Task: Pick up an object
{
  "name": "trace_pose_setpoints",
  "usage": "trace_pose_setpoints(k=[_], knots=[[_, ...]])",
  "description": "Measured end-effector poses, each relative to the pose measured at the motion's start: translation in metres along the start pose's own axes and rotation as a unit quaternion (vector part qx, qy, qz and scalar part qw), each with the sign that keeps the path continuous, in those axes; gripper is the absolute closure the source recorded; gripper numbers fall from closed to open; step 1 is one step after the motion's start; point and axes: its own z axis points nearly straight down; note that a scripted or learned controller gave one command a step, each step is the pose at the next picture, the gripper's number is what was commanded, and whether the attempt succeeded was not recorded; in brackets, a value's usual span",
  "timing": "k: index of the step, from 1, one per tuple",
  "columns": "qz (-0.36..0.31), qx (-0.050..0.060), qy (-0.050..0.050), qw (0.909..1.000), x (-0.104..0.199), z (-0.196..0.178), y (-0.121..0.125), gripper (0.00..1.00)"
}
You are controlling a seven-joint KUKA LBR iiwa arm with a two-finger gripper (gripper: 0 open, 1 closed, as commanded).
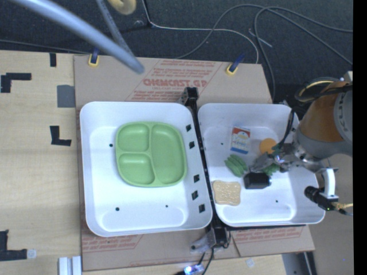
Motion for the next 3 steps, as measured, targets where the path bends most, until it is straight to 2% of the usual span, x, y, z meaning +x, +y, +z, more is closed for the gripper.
trace_pose_setpoints(k=[1, 2, 3], knots=[[0.0, -0.002, -0.001, 1.0, -0.001, -0.013, 0.001, 1.0], [0.001, -0.002, 0.0, 1.0, -0.009, -0.073, 0.002, 1.0], [0.0, -0.002, 0.001, 1.0, -0.002, -0.126, 0.011, 1.0]])
